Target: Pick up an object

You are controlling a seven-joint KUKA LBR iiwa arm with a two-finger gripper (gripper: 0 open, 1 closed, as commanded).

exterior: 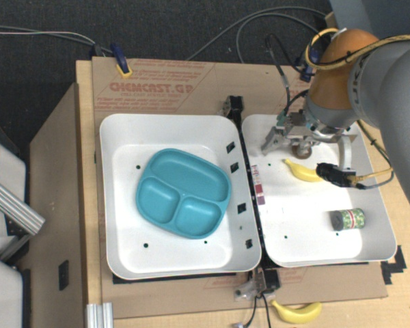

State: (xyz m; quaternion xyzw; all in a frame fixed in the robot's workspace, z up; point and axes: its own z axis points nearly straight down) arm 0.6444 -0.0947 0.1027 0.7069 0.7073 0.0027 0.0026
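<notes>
Desk: a cardboard-topped desk (157,80) on dark floor carries two shallow white bins side by side; cables trail across the far side.
Stray banana (297,311): nearest the camera, outside the bins, at the desk's front edge.
Can (347,219): one small green-labelled can on its side in the right bin (307,241), toward the near right corner.
Plate (183,192): one teal divided plate, flat in the middle of the left bin (116,183).
Banana (303,171): one in the right bin, long axis running left to right, curved.
Gripper (301,142): low over the far part of the right bin; the banana lies just beside it on the near side, the can well apart.
Grip state: cannot tell.
Count: two bananas, one can, one plate, two bins.
Judgement: the banana is the likeliest target, needing a short move nearer the camera.
</notes>
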